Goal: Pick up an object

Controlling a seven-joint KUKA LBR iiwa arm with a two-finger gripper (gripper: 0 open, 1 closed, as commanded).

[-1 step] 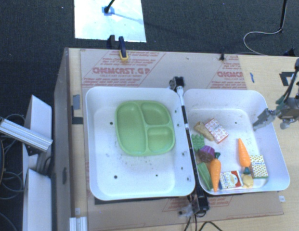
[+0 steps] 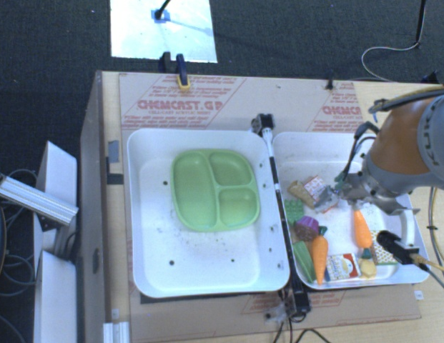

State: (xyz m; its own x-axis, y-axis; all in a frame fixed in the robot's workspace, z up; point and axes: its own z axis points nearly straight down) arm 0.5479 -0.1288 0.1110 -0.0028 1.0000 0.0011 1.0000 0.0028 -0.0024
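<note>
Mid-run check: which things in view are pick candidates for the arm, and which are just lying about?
Job:
two-finger gripper, low in the right white bin
two orange toy carrots
purple toy piece
small printed packet
tan block

Lying about:
green three-compartment plate in the left white bin
yellow-and-black clamp
</note>
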